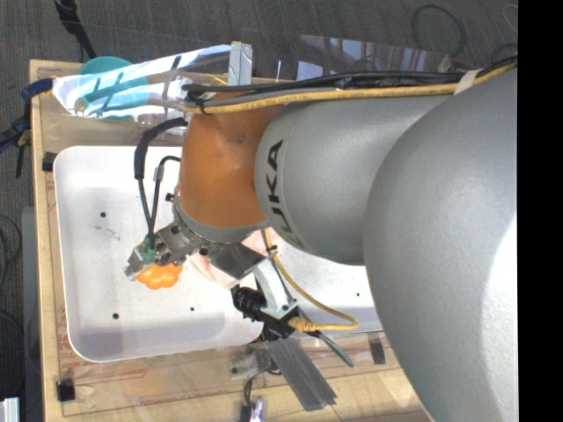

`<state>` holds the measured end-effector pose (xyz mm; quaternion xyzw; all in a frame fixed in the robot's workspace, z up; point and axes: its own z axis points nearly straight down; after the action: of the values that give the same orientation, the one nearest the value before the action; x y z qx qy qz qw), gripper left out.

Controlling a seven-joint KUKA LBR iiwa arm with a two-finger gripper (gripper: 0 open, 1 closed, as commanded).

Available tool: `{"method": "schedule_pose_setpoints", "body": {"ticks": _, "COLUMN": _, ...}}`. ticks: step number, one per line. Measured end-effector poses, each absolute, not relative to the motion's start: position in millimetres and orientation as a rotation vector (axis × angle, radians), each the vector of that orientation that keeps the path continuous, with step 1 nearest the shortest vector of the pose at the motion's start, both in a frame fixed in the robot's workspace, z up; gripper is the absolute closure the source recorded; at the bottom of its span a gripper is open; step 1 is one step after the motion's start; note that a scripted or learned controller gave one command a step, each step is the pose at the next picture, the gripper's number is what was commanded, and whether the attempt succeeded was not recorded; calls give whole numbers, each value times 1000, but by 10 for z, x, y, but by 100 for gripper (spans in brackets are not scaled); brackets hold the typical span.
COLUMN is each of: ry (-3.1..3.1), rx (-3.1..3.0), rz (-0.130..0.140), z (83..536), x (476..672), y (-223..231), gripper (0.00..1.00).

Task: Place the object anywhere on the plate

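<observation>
The big grey arm [387, 174] comes in from the right side and covers most of the view, and on its grey shell, just beside the orange band [220, 178], black letters can be read; they run sideways and spell "UKA", with the first letter of the name hidden by the curve of the shell. No other writing or label can be read on the bench. Below the orange band the wrist goes down into the left white bin [88, 262], and the gripper [151, 258] is low over the floor of this bin, near its middle. An orange object [158, 276] lies on the bin floor directly under the gripper tip and seems to touch it, but the wrist hides the fingertips, so I cannot tell whether the gripper grasps the object or only rests above it. A small green part [143, 253] sits on the gripper just above the orange object. Beside the object, partly under the wrist, a pale pink surface [215, 269] shows; it may be the plate, but too little of it is visible to be sure. Black cables [145, 178] hang in a loop from the wrist, and a yellow cable [308, 310] curves below it. At the far edge of the bench a light blue round thing [106, 67] lies behind a transparent plastic piece [163, 82].
</observation>
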<state>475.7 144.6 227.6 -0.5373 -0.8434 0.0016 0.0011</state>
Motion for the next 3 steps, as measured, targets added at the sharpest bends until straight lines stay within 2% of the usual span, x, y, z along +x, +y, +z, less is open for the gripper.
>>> {"method": "schedule_pose_setpoints", "body": {"ticks": 1, "ry": -2612, "rx": -1741, "rz": 4, "z": 2125, "x": 4764, "y": 886, "gripper": 100}}
{"method": "schedule_pose_setpoints", "body": {"ticks": 2, "ry": -2639, "rx": -1699, "rz": 5, "z": 1903, "x": 5503, "y": 292, "gripper": 100}}
{"method": "schedule_pose_setpoints", "body": {"ticks": 3, "ry": -2542, "rx": -1840, "rz": 5, "z": 2328, "x": 4853, "y": 655, "gripper": 100}}
